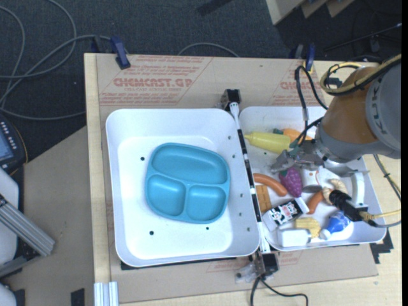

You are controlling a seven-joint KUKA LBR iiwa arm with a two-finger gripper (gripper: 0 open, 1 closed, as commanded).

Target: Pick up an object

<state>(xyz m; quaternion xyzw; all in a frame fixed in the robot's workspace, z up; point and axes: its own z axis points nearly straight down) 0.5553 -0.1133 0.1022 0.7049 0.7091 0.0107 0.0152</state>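
Camera view, looking down at a slant on the worktop [159, 81], a brown board carrying two shallow white bins. The left bin [127, 171] holds a blue divided plate [187, 182], three compartments, lying flat near the middle. The right bin [268, 116] is the busy one, and it is the landmark here.

In the right bin's far part lies a yellow banana-shaped toy [268, 141], with a small orange piece [291, 132] just beyond it. Toward the bin's middle sits a purple grape cluster [293, 182], and an orange carrot-like piece [269, 183] lies just beside it on the side facing the left bin. In the near part there is a black and white carton [284, 211], a small yellow piece [308, 223], a white block [294, 237] and a blue and white item [336, 224].

The arm [363, 116] comes in over the right bin's right side, grey with its orange band, and the claw [294, 161] hangs low right above the grape cluster. Whether the claw is spread or closed, I cannot tell; the metal parts blur together, and nothing is clearly seen pinched in it.
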